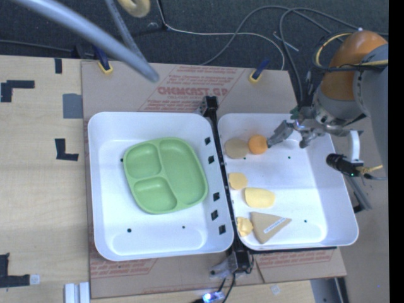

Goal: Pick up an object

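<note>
**Orange ball within reach, nothing in my grip yet**

My gripper (289, 133) hangs over the right bin (315, 188), fingers spread apart with nothing between them, one fingertip (273, 142) just beside the small orange ball (257, 144) at its 3 o'clock. I judge the ball light, rigid and smooth, so it may roll off; I'd close across its middle. A flat tan disc (237, 148) touches it at 9 o'clock and could get in the way. At 6 o'clock lie a yellow round piece (237, 181), a yellow lump (259, 197) and a tan wedge (268, 225), probably toy food, light. The white bin floor looks slick. The left bin (110, 232) holds a green divided plate (165, 174); both sit on cardboard (189, 90).
</note>
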Robot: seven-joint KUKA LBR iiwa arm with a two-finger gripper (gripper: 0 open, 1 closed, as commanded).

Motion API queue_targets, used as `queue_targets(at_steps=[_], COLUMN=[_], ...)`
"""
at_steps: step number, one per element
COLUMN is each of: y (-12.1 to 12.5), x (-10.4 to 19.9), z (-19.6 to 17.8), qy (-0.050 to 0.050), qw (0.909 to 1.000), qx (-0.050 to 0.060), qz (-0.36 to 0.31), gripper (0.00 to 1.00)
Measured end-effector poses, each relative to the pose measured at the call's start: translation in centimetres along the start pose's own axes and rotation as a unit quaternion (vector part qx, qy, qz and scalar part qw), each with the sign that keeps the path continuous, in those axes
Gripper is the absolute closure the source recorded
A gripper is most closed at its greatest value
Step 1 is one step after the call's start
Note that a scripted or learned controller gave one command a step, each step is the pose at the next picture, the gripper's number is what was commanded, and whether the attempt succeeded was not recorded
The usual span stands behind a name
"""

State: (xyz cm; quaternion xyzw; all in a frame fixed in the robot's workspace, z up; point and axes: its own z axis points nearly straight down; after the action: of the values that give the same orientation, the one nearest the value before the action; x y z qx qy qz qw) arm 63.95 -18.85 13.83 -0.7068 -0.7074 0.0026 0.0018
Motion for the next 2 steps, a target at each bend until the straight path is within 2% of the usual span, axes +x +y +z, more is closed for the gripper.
queue_targets(at_steps=[1,2], y=[0.0,0.1], x=[0.1,0.1], z=[5.3,3.9], qy=[-0.001,-0.001], qw=[1.0,1.0], qx=[-0.002,-0.004], qz=[-0.001,-0.001], gripper=[0.0,1.0])
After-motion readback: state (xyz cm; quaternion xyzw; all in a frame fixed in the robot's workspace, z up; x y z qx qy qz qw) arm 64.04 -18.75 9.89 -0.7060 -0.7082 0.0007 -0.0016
